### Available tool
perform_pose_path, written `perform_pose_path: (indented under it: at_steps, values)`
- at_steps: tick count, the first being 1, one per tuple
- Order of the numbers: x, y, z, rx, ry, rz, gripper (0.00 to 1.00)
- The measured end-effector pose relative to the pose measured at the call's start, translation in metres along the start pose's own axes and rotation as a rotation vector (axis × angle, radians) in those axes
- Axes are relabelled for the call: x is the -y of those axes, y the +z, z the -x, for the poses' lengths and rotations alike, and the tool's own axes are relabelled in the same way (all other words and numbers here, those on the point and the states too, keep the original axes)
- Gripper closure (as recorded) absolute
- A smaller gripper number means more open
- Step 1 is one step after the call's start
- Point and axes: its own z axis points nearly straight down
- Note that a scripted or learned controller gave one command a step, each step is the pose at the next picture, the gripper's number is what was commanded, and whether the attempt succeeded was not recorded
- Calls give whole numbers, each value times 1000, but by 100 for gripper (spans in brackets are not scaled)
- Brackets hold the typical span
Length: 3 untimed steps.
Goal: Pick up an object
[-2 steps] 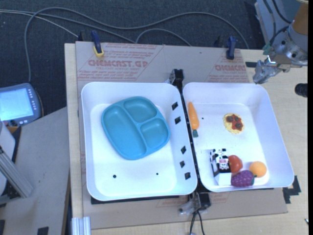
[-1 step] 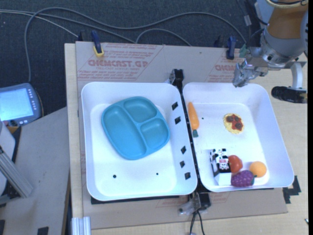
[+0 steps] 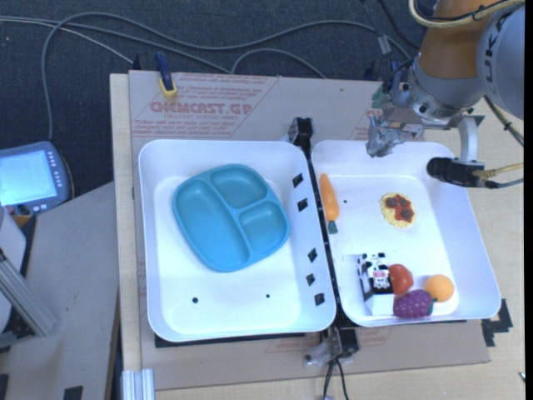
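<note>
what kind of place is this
Probably a robotics lab bench set up for pick-and-place trials: two white bins on a board, toy food such as a carrot, loose cables, and a handheld control pendant.

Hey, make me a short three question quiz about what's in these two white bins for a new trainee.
1. True or false: the blue three-compartment plastic plate lies in the left white bin.
2. Which toy lies against the right white bin's left wall? A) orange toy carrot B) purple toy grape bunch C) small toy pizza
3. Fill in: the claw hovers over the right bin's ___ rim.

Key: 1 true; 2 A; 3 far
</note>
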Motion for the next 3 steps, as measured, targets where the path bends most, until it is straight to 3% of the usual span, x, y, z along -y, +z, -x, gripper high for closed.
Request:
perform_pose_path:
  at_steps: [2, 3]
  values:
    - [14, 15, -98, 0, 0, 0, 100]
    - [13, 1, -151, 0, -2, 5, 100]
